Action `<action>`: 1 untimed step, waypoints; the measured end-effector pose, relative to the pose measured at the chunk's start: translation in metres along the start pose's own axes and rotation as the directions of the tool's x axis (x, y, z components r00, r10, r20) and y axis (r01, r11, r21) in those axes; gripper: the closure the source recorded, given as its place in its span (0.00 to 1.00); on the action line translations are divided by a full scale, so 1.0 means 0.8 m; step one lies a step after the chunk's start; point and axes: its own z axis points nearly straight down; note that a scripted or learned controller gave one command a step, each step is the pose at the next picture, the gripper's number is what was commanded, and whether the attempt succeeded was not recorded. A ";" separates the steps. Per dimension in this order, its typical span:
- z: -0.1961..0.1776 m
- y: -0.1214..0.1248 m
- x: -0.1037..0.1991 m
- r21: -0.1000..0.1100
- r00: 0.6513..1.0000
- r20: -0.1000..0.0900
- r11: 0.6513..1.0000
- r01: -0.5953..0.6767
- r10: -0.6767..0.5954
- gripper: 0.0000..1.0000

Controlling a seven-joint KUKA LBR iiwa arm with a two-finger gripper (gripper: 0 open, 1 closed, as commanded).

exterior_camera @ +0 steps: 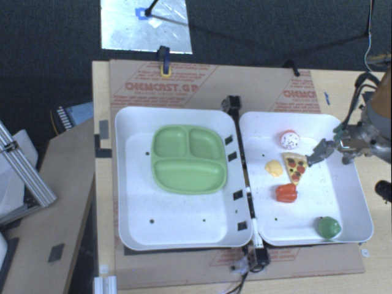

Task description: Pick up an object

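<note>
The right bin (349, 195) holds several toy foods: a white and red round piece (290, 140), a yellow lump (274, 168), a pizza slice (295, 166), a red pepper (286, 193) and a green ball (328, 226). My gripper (318, 152) reaches in from the right, low over the bin, with its dark fingers just right of the pizza slice. Nothing shows between the fingers.
The left bin (131, 219) carries a green divided plate (187, 159). A black clip row (242, 176) runs along the seam between the bins. The arm's body (370, 130) hangs over the right bin's far right edge. Cardboard lies under both bins.
</note>
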 end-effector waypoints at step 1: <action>-0.006 0.002 0.000 -0.009 1.000 0.002 1.000 0.002 -0.002 0.00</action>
